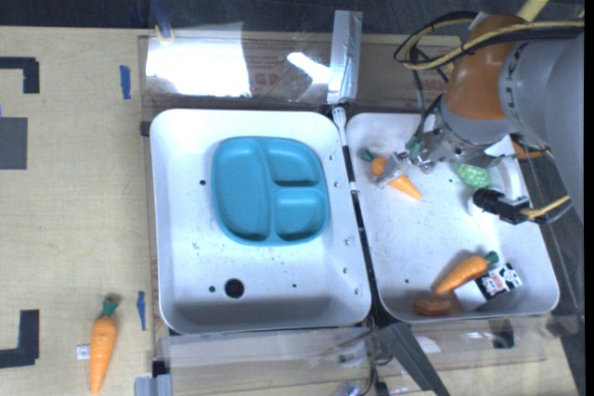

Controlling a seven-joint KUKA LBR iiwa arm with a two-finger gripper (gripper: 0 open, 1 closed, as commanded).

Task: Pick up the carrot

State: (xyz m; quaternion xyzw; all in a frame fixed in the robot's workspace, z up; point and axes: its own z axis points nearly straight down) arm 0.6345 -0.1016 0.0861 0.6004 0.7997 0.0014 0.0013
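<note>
Gripper [406, 164] low in right bin [520, 303], near that bin's far-left corner, hung from grey arm [548, 97] with orange band [478, 79]. Finger spread not discernible; cannot tell whether anything clamped.

Carrot [397, 180], small, orange with green top, lying directly beneath gripper, touching or nearly so, pointed end toward bin's middle, leafy end toward bin's left wall. Judged: light, rigid toy plastic, smooth and tapered, liable to slip or roll; best taken across thick shoulder just below green top, fingers set crosswise to long axis.

Second carrot [461, 274], larger, near bin's near-right corner, lying slantwise. Black-and-white item [499, 282] just beside its leafy end. Brown piece [431, 306] against near wall. Green object [471, 172] toward far-right part of bin, partly under arm.

Left bin [176, 274] holding blue divided tray [272, 188], roughly centred.

Third carrot [102, 343] on bench [65, 199], outside bins, toward near-left corner.
</note>
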